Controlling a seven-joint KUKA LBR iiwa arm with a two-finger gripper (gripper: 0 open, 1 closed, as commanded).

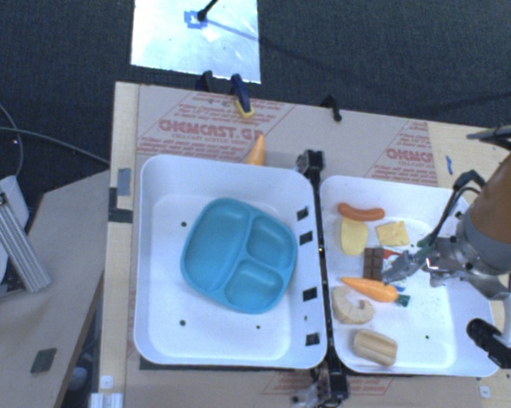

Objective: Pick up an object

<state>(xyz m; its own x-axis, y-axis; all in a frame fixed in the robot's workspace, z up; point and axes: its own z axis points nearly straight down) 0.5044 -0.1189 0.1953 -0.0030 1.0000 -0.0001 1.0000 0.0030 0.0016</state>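
The right bin [439, 344] holds several toy foods: a red sausage [361, 212], a yellow cheese wedge [393, 233], a pale yellow piece [353, 237], a brown chocolate bar [373, 261], an orange carrot [368, 289], a beige round slice [351, 307] and a tan bread roll [374, 347]. My gripper [399, 268] reaches in from the right. It hangs low over the bin, just above the carrot's right end and beside the chocolate bar. I see nothing held in it.
The left bin [159, 235] carries a blue compartment tray [238, 255]. A black divider with clips [315, 257] runs between the bins. An orange cone-shaped item [257, 150] lies on the cardboard behind the left bin. The arm's body [507, 221] covers the right bin's far right.
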